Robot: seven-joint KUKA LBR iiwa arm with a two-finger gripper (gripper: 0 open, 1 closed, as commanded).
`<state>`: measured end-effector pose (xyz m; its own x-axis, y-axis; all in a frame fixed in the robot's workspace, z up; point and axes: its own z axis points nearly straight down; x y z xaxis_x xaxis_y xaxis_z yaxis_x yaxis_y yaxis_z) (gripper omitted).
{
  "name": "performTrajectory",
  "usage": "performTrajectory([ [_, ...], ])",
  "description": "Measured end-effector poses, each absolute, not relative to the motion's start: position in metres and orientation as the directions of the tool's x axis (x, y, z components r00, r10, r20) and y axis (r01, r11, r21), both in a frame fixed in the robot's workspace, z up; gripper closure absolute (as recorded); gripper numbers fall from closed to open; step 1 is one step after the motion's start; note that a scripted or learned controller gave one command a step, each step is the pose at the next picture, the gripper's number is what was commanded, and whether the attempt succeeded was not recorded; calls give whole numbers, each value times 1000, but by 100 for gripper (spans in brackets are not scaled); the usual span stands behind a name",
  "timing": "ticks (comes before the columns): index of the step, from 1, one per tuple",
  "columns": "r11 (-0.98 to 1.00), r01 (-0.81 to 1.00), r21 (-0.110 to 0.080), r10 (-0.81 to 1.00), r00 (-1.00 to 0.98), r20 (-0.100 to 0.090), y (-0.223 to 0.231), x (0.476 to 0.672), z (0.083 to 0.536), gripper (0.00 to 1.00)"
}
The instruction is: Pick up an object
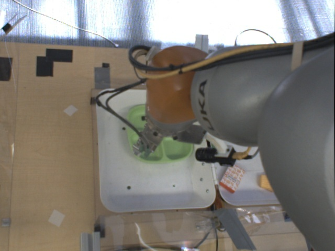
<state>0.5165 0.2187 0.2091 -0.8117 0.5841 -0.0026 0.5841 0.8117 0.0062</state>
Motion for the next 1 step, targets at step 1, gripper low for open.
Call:
performTrajectory([
  [1,630,777,5,777,-630,-1,235,520,207,100],
])
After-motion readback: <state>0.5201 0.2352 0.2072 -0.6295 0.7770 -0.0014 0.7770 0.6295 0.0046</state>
